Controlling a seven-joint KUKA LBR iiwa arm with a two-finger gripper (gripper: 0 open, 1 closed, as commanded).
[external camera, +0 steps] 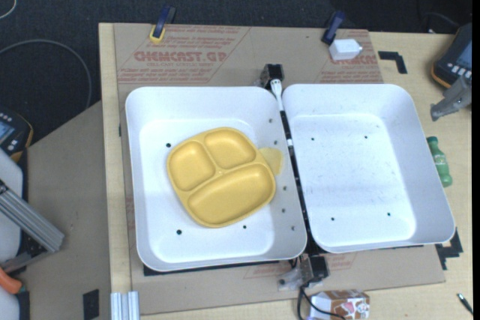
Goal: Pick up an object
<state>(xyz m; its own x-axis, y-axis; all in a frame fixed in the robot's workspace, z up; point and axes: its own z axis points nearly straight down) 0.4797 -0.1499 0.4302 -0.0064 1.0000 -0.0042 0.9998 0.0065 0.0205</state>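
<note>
Yellow plate [220,176] upside down in left bin [142,109], awaiting pickup; tool [452,103] parked at right edge, grip state impossible to tell.

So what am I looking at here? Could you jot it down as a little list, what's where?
left bin: holds a yellow plate with three compartments, lying face up
small yellow piece: beside the plate's right edge, touching it
right bin: white, speckled with dark dots
claw: grey, at the right edge, outside the bins, nothing seen in it
green item: on the bench, just right of the right bin
white block: on the bench behind the bins
</note>
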